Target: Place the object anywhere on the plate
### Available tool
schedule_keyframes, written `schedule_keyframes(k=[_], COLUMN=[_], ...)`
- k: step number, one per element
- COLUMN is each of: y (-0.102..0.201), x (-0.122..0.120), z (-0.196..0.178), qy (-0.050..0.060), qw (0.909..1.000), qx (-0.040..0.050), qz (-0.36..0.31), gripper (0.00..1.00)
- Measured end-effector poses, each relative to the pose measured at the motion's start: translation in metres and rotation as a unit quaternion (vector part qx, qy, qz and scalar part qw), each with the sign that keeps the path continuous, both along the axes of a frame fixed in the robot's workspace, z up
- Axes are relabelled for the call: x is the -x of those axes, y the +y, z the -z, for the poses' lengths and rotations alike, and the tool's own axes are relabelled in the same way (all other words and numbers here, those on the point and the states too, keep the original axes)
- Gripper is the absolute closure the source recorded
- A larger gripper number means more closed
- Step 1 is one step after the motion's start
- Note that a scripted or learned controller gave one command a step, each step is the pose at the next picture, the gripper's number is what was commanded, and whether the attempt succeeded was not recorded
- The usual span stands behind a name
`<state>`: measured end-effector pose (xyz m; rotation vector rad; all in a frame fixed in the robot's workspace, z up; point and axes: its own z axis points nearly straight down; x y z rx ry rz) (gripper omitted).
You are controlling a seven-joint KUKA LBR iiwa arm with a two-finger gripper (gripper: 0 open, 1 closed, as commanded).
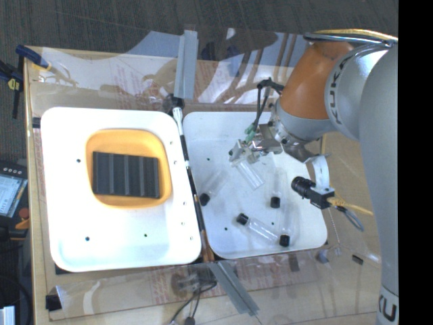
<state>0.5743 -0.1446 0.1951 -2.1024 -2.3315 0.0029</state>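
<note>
Two white bins (pixel 67 246) side by side, one yellow plate (pixel 128 166) in left bin, four small black caps (pixel 241 219) in right bin, fingers (pixel 245 149) hard to tell open or shut, "KUKA" on arm (pixel 352 93).

Two white bins (pixel 61 249) on the bench, one yellow plate (pixel 127 166) with a dark ridged centre. About five small black pieces (pixel 241 219) and two clear tubes (pixel 260 231) lie scattered.

1. A yellow plate (pixel 128 143) with a dark ribbed centre lies in the left bin (pixel 67 229).
2. The gripper (pixel 245 151) hangs over the right bin (pixel 216 131), near its upper middle.
3. Clear tubes (pixel 260 230) and small black caps (pixel 275 201) lie scattered in the right bin.
4. The grey arm (pixel 365 107) reaches in from the right.
</note>
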Motion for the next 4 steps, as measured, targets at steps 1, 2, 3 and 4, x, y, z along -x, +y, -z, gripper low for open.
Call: schedule_keyframes(k=[1,2,3,4], y=[0.0,0.069,0.152,0.22], x=[0.0,-0.022,-0.021,-0.026], z=[0.0,0.003,0.004,0.003], qy=[0.0,-0.001,0.001,-0.001], qw=[1.0,0.9785,0.9763,0.9872], qx=[0.0001,-0.0001,-0.0007,-0.0002], qz=[0.0,-0.206,-0.217,-0.16], gripper=[0.0,0.0,0.0,0.0])
